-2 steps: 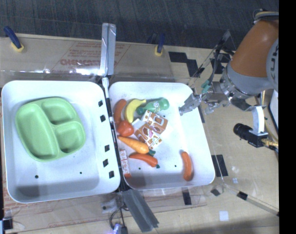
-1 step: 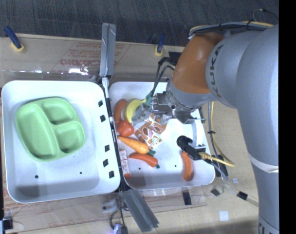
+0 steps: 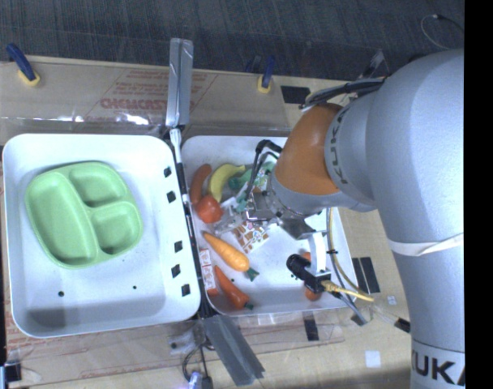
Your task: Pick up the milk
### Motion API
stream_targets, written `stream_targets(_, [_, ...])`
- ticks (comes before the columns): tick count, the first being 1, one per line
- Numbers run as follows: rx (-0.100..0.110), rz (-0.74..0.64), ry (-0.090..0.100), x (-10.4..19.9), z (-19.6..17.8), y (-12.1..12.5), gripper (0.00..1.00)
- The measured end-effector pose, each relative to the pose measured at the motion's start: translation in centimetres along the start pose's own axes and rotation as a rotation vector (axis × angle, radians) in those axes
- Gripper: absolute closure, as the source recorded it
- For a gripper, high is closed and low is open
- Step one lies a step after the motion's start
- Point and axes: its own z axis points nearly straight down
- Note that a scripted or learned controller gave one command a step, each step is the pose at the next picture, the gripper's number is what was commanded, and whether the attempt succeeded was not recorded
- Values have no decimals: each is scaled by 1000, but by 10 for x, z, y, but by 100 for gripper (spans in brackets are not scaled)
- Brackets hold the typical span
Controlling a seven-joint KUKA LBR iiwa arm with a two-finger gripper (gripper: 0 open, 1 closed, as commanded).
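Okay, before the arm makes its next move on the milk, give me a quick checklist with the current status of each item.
1. Milk carton in view in right bin: ok.
2. Gripper above the carton: ok.
3. Finger opening: cannot tell.
4. Carton actually held: cannot tell.
5. Space around the carton: not ok; the carrot and tomato lie close beside it.
6. Green tray in left bin, clear of the arm: ok.

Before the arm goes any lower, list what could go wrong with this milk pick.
The milk carton lies tilted among other items, so a grasp may slip. The carrot and tomato sit close beside it and could be nudged or caught instead. The arm's wrist blocks the camera's sight of the gripper, so a miss could go unnoticed.
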Motion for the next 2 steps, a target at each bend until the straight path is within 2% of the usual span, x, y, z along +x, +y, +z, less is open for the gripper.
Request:
stream_targets(1, [4,-8,0,1,-9,0,100])
stream_targets(2, [1,-115,0,85,-100,-9,100])
